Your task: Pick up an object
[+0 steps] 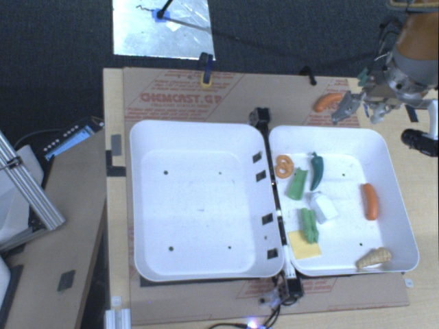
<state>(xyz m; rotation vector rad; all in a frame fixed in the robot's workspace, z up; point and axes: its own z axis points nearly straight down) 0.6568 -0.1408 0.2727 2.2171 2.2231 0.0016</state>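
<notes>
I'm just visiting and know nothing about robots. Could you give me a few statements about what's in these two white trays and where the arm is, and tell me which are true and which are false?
1. All the small items lie in the right bin. True.
2. The gripper is clamped on the orange sausage. False: the sausage lies in the right bin, apart from the gripper, which is above the bin's far edge.
3. The pretzel lies near the divider between the bins. True.
4. The yellow slice is in the left bin. False: it lies in the right bin, near its front edge.
</notes>
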